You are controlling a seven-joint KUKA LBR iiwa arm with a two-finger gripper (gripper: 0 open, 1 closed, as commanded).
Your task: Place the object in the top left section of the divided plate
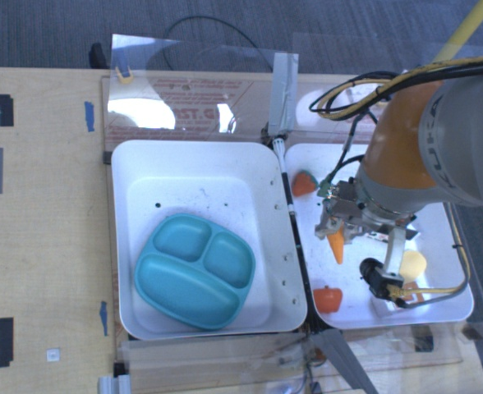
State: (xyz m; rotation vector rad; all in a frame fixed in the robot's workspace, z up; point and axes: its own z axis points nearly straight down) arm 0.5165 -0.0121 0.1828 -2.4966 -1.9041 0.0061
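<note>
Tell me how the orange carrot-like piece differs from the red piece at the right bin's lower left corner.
The carrot-like piece is long, tapered and orange; the red piece is short, rounded and red. The carrot-like piece lies right under the gripper, the red piece lies apart from it near the bin's corner. Both rest in the right bin.

Divided plate (195, 271) is looking like smooth teal plastic, slight sheen. Left bin (194, 164) and right bin (455, 257) are showing as white plastic, smooth, left one speckled with dark bits. Bench (40, 220) is reading as pale wood, matt, grain visible. Clear glossy sheet (188, 89) behind is catching glare. Arm (426, 130) is showing matt grey casing, satin orange band. Carrot-like piece (336, 245) is looking smooth orange plastic.
</note>
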